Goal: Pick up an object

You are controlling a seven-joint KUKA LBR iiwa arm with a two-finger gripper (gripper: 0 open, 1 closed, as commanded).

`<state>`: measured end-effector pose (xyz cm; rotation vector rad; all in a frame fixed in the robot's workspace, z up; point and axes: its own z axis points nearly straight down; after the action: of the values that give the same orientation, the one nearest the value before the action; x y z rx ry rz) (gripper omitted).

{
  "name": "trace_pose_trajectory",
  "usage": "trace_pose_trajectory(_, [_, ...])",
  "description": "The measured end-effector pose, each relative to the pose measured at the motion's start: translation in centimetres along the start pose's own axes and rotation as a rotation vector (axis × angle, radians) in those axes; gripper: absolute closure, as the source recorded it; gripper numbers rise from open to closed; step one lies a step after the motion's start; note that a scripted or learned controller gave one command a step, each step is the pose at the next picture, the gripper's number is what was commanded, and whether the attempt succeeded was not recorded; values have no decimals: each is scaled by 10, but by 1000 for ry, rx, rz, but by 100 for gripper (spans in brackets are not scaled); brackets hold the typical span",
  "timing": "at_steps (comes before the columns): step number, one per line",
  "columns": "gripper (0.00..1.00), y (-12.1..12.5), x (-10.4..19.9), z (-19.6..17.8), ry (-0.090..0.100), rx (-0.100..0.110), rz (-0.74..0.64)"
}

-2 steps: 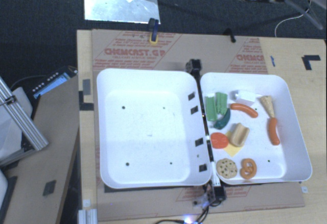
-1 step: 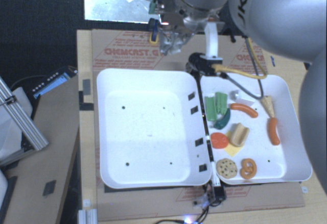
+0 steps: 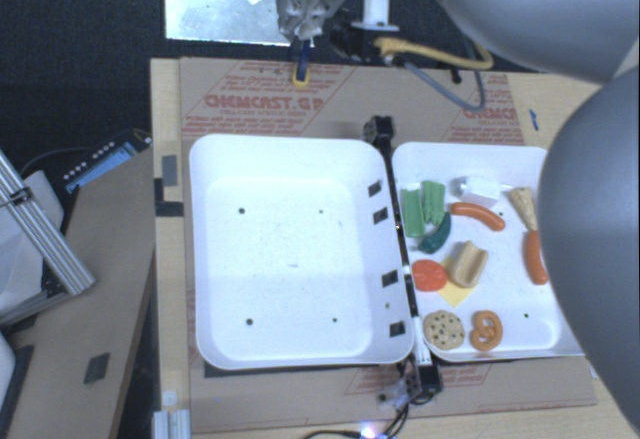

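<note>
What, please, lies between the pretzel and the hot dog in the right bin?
In the camera view, a bread piece lies between the pretzel and the hot dog.

Left bin (image 3: 290, 257): beside the right bin (image 3: 520, 337), edges touching.
Right bin: holds pretzel (image 3: 486, 329), cookie (image 3: 443, 329) at the front; sausage (image 3: 478, 216) behind them.
Gripper (image 3: 301, 27): behind the left bin.

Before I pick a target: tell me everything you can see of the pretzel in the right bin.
The pretzel is a small toy piece, golden brown and glossy like plastic, with the usual twisted loops and holes showing the white floor through them. It lies flat near the front edge of the right bin, just right of the round speckled cracker, with a narrow gap between them. Nothing rests on it and it looks whole. The gripper hangs far off, behind the bins.
</note>
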<state>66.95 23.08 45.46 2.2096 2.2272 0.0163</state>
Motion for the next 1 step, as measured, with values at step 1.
trace_pose_trajectory(1, [100, -1, 5, -87, 0, -1, 1])
